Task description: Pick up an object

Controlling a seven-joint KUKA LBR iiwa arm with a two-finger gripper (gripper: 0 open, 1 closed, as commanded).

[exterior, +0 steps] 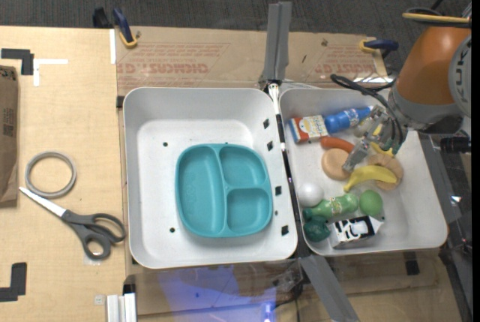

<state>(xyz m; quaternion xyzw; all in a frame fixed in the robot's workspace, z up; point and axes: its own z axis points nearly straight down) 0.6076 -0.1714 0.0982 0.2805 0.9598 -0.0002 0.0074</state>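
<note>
The cardboard sheet (225, 58) behind the bins carries mirrored print too faint to read, and the black-and-white carton (354, 230) and blue bottle (330, 123) bear labels that cannot be made out. The left bin (142, 163) holds a teal divided tray (223, 190); the right bin (420, 223) holds the bottle, carton, a banana (372, 176), a white ball (309, 194), a green toy (346, 204) and a tan disc (336, 163). The gripper (367, 142) hangs low over the disc and banana, its opening unclear, with nothing visibly between the fingers.

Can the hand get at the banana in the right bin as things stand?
Probably yes. The hand hangs right above the banana in the right bin, and nothing lies on top of it; only the tan disc and green toy crowd its sides.
</note>
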